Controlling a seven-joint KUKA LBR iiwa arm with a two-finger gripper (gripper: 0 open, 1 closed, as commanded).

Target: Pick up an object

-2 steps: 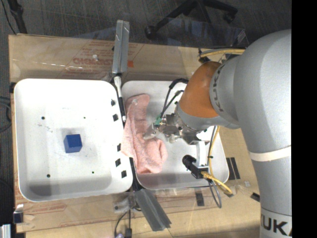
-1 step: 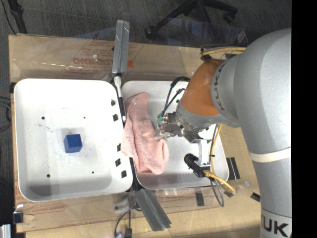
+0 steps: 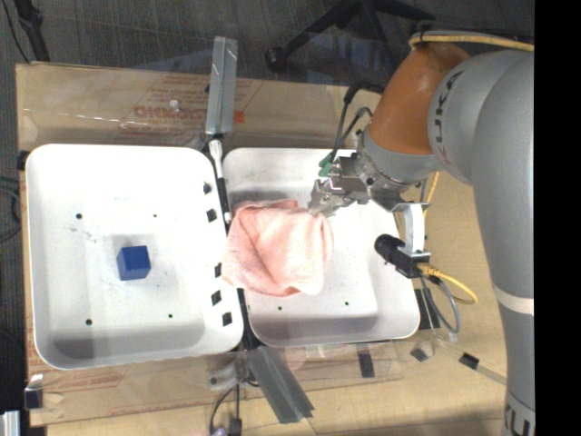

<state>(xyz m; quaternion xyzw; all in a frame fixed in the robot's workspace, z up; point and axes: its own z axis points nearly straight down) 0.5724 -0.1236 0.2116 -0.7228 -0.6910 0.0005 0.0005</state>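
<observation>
A crumpled pink cloth (image 3: pixel 277 250) lies in the right bin (image 3: pixel 349 312), against its left wall. My gripper (image 3: pixel 325 199) hangs at the cloth's upper right corner, touching or just above its edge. A small blue cube (image 3: pixel 133 262) sits alone in the left bin (image 3: pixel 64 180), left of its middle, far from the arm.
The grey arm with its orange band (image 3: pixel 408 98) reaches in from the upper right over the right bin's far side. A black fitting and yellow cable (image 3: pixel 413 257) sit at that bin's right rim. A metal divider (image 3: pixel 221 80) runs between the bins.
</observation>
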